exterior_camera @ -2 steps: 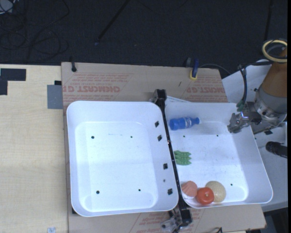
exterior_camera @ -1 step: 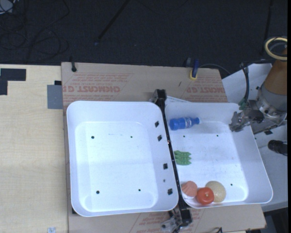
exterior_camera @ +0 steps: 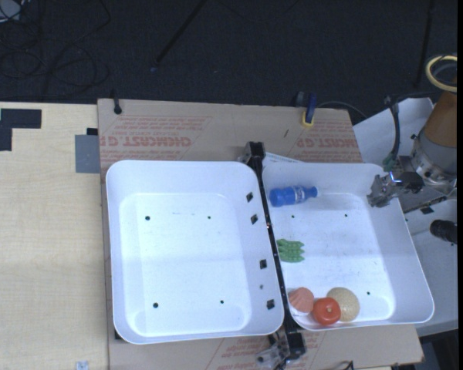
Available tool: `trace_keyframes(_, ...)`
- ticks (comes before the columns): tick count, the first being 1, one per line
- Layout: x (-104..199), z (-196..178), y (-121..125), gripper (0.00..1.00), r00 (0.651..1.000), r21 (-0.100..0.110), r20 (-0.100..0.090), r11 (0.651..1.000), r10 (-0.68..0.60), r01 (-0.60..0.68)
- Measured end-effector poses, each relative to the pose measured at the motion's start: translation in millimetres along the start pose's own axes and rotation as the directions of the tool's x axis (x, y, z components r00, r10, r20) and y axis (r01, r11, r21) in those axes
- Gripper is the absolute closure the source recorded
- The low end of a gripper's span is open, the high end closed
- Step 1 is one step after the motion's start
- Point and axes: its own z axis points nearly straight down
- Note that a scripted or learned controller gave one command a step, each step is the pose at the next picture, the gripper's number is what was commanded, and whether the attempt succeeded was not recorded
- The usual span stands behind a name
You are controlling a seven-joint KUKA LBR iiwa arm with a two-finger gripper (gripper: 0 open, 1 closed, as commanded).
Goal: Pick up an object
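- Dark floor w/ loose cables up top; pale wood bench [exterior_camera: 38, 253] at left, brown cardboard sheet [exterior_camera: 216, 133] under both bins.
- Left bin [exterior_camera: 116, 206] and right bin [exterior_camera: 405, 260] sit side by side, touching along a black clip strip down the middle.
- In the right bin I see: blue bottle [exterior_camera: 292, 196] lying on its side near the far-left corner, cap end pointing right.
- Green ridged item [exterior_camera: 290, 250], small, by the bin's left wall, approx mid-length.
- Near-left corner cluster: pinkish round piece [exterior_camera: 299, 300], red tomato-like ball [exterior_camera: 326, 311], tan round ball [exterior_camera: 344, 302], all bunched, red one touching both neighbours.
- Arm comes in from the right; orange band visible above the wrist.
- Gripper [exterior_camera: 380, 192] hangs at the right bin's far-right rim, well apart from every object.
- Nothing seen between the fingers; whether they're spread or closed I can't tell from here, too small/blurry.
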Motion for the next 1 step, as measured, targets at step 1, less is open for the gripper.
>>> trace_keyframes(1, 41.4, 34.9, -24.5, 1.00, 1.000, -0.002, 0.000, 1.000, -0.017, 0.017)
